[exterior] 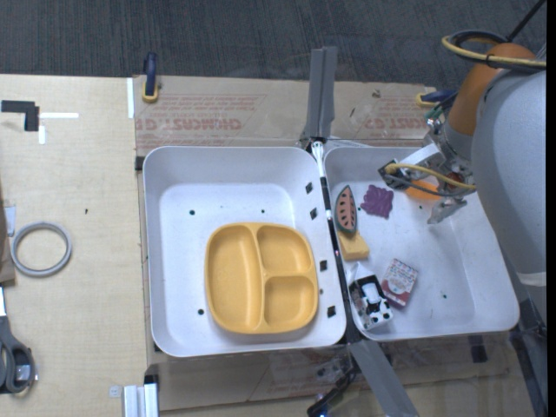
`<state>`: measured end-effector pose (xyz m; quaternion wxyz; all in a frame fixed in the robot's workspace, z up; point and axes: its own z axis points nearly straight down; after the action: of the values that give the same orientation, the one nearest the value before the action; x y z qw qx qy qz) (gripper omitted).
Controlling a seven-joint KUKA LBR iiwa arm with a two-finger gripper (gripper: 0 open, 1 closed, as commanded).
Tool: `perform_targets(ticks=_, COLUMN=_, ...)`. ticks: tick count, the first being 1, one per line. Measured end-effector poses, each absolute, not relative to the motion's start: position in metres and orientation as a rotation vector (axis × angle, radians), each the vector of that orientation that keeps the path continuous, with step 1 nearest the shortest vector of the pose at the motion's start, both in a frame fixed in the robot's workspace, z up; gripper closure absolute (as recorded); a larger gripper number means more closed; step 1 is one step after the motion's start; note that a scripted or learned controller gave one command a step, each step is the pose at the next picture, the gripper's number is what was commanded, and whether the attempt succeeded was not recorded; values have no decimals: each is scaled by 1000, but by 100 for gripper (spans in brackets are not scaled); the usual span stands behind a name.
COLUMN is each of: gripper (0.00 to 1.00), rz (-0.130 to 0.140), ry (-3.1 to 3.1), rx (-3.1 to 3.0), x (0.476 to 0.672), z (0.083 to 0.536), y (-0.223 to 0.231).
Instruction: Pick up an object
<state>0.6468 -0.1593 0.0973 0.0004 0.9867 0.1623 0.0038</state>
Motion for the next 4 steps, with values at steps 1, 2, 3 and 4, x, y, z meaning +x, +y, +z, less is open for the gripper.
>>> perform_targets(ticks=1, gripper=0, rz=-4, ry=320, rx=3125, x=649, z=92, y=-145)
perform_targets(ticks=2, gripper=0, rz=-4, ry=317, rx=3125, x=652, z=92, y=-158)
perform_targets(ticks=3, gripper=0, rz=-2, ry=318, rx=3129, x=640, z=93, y=-200)
perform_targets(ticks=4, gripper=0, rz=-5, ry=315, rx=3127, x=626, z=92, y=-181)
